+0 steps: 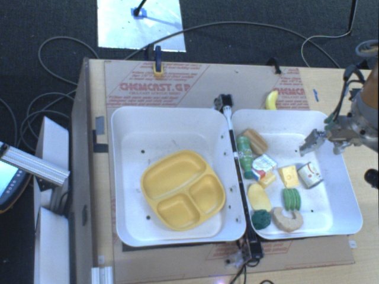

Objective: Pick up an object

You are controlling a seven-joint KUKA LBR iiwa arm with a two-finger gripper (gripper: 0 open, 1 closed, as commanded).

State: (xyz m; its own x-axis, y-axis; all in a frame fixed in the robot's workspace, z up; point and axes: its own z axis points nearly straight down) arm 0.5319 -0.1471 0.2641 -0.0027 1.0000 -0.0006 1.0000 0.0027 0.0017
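A: Bins (177,236) side by side; what's nearest in the right one?
B: Bagel-like ring (288,220), dark green lump (261,219), green ridged piece (291,199).
A: The left?
B: Yellow divided tray (183,189).
A: Farther?
B: Small can (310,175), cheese wedge (289,176), brown bread piece (256,140). Gripper (310,141) hangs over the right bin's far right, fingers spread, pinching nothing.

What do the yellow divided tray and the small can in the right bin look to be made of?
Yellow divided tray: probably moulded plastic, smooth with a soft sheen, uniform colour. Small can: possibly metal or plastic with a printed label; too small to tell.
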